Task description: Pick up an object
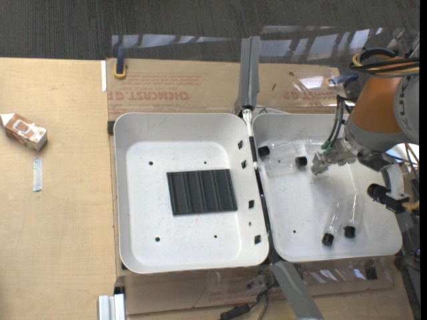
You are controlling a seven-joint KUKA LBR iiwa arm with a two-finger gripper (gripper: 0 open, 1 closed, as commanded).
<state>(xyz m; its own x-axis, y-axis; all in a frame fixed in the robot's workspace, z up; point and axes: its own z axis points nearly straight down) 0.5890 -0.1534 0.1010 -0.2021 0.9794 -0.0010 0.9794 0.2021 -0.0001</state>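
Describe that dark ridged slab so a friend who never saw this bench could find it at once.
Look at the left white bin of the two on the bench. The dark ridged slab lies flat at the middle of its floor. It is a grey rectangle with lengthwise grooves, unlike the clear, black-capped tubes in the right bin.

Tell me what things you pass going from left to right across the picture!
Small carton → pale strip → left bin → dark ridged mat → right bin → pair of clear tubes.

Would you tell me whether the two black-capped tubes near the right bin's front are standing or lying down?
Lying down: both clear tubes rest lengthwise on the right bin floor, caps toward the front.
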